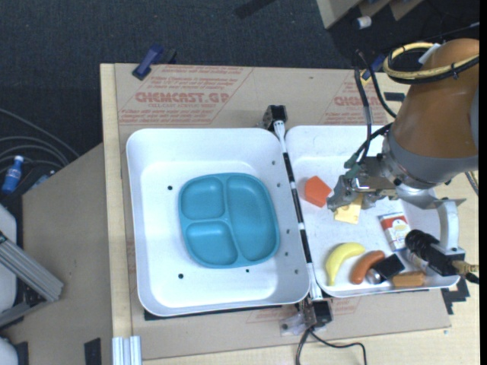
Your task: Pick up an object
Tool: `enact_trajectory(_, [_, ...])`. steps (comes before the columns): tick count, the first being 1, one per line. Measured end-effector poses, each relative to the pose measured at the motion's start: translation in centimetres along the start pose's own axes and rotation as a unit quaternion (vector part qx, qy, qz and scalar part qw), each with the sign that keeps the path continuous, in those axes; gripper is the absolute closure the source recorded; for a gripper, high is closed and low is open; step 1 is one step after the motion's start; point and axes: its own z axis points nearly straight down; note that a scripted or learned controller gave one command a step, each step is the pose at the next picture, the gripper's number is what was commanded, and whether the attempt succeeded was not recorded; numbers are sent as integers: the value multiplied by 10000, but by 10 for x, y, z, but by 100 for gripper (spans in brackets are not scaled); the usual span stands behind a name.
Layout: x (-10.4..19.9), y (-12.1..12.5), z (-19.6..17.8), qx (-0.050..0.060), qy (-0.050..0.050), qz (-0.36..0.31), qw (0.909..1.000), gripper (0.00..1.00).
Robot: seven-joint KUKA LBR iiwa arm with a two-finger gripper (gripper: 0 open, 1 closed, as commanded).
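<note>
Where bench [190, 97] meets dark carpet [91, 21], loose cables [34, 139].

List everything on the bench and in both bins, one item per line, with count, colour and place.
left bin: 1, white, left half of the bench
right bin: 1, white, beside the left bin
divided plate: 1, blue, middle of the left bin
orange block: 1, orange, upper left of the right bin
yellow wedge: 1, pale yellow, under the gripper
banana: 1, yellow, front of the right bin
sausage: 1, red-orange, right of the banana
red and white packet: 1, right side of the right bin
blue clip: 1, bench's far left corner
arm: 1, grey and orange, over the right bin
gripper: 1, dark, above the yellow wedge
</note>
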Motion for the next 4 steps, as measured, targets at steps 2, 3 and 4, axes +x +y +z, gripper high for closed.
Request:
enact_trajectory(2, [-31, -5, 6, 0, -1, 4, 10000, 100])
enact_trajectory(3, [-12, -5, 16, 0, 2, -4, 10000, 100])
enact_trajectory(4, [-49, -5, 13, -18, -9, 2, 10000, 100])
